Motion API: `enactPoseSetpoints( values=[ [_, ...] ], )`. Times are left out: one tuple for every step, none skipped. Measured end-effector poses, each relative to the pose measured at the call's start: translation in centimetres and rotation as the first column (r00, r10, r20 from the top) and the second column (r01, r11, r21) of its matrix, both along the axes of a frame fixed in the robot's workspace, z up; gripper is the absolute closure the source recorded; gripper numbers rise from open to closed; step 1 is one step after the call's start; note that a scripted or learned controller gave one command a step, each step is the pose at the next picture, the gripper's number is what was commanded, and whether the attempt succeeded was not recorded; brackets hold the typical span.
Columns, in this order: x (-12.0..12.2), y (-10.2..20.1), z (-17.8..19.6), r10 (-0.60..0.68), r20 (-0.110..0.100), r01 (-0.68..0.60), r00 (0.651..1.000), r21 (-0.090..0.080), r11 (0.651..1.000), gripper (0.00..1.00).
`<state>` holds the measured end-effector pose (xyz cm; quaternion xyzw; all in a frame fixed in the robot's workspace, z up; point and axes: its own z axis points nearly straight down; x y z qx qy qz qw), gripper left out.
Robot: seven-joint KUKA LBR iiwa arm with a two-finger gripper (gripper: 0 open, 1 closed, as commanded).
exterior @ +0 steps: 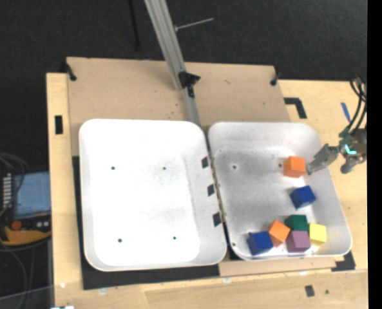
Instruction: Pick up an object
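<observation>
Several small blocks lie in the right bin (242, 192). An orange block (294, 166) sits near the bin's right wall, with a blue block (302, 196) just below it. At the front right corner a cluster holds a green block (298, 222), a yellow block (317, 232), a purple block (298, 240), a second orange block (279, 231) and a second blue block (259, 243). My gripper (330, 166) enters at the right edge, over the bin's right rim. It is open; its left finger (319, 159) ends just right of the upper orange block, and nothing is between the fingers.
The left bin (142, 192) is bare white. A metal pole (168, 44) slants up from between the bins at the back. A blue device with cables (26, 201) lies off the bench at the left.
</observation>
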<state>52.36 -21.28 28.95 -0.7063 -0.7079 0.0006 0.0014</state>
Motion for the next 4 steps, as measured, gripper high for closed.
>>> enactPoseSetpoints(
  values=[
    [0.1, 0.1, 0.3, 0.001, 0.005, -0.001, 1.000, -0.001, 1.000, 0.00],
    [-0.9, 0.2, -5.0, -0.003, 0.000, 0.003, 1.000, -0.002, 1.000, 0.00],
    [-1.3, 0.6, -11.0, -0.004, -0.001, 0.004, 1.000, -0.001, 1.000, 0.00],
    [-1.2, 1.1, -15.4, -0.007, 0.007, 0.007, 1.000, -0.007, 1.000, 0.00]
  ],
)
